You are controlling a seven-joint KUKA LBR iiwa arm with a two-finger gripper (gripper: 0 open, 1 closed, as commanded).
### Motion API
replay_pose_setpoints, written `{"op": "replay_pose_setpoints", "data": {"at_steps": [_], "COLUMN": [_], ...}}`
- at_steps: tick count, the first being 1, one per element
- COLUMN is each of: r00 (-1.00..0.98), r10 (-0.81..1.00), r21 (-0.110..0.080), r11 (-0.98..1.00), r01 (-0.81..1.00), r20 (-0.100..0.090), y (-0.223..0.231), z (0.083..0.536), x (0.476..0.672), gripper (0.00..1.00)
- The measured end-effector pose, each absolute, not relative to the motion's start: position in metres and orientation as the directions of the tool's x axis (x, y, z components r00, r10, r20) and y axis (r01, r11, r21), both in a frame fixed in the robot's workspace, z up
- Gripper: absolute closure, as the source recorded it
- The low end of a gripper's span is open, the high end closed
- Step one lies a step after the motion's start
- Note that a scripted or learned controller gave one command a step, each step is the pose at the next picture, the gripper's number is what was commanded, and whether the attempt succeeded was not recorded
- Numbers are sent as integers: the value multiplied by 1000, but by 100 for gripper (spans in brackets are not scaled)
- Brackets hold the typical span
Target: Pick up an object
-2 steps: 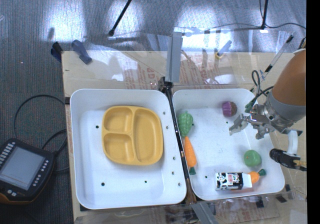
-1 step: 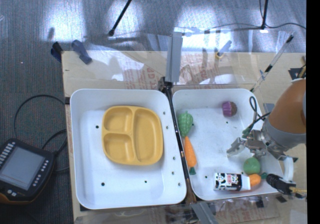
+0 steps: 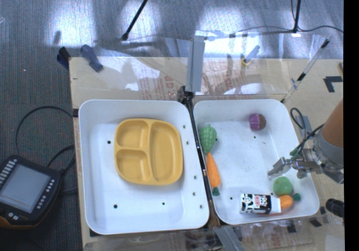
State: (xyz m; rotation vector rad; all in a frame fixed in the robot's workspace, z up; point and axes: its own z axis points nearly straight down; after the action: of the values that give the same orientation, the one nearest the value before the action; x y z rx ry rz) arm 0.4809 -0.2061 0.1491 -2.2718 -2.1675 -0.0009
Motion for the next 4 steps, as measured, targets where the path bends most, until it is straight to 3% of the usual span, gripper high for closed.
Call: {"op": "replay_pose_setpoints", "data": {"at_steps": [1,2,3,4], "r00": [-76,-69,-69,-64], "r10": [997,998,998,998], "r21": [-8,-9,-10,-14], "r11": [76,69,69,64], "r01": [997,998,998,998], "r20": [5,6,7,9], "y": [-173,-175,-174,-175], "z": [84,93,93,101], "x": [475,475,475,474], "gripper": [0,100,0,100]}}
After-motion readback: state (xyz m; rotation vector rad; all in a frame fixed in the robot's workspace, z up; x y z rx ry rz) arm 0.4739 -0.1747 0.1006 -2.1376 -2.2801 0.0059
